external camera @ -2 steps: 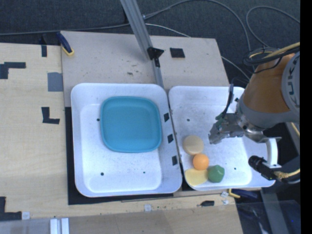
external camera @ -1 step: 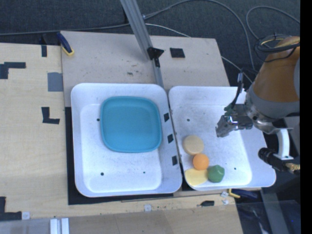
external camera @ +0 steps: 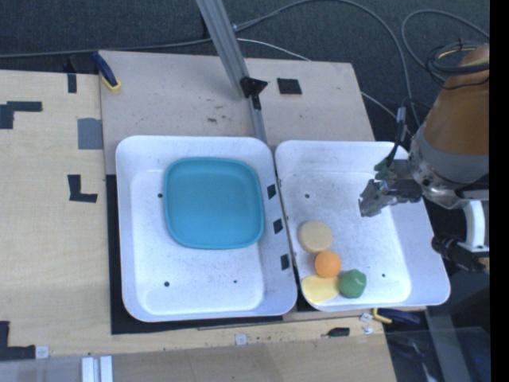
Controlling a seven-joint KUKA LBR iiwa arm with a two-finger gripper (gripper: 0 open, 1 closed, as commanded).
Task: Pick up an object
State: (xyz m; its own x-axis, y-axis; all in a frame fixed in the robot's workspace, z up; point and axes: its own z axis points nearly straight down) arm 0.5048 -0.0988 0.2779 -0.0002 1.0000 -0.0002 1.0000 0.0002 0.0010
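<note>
Beside the green object point(external camera: 351, 282) at the right bin's point(external camera: 413, 249) near edge, the small orange ball point(external camera: 327, 263) looks light, smooth and apt to roll, best pinched across its middle by the gripper point(external camera: 372, 201), whose state cannot be told.

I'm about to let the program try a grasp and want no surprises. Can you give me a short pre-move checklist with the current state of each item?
1. Targets in the right bin: tan disc, orange ball, yellow piece and green piece clustered at its near-left corner: ok.
2. Objects separated for a clean grasp: they touch each other: not ok.
3. End effector carrying nothing: ok.
4. End effector over the cluster: it sits up and right of it: not ok.
5. Finger opening: cannot tell.
6. Blue plate in the left bin, away from the path: ok.
</note>
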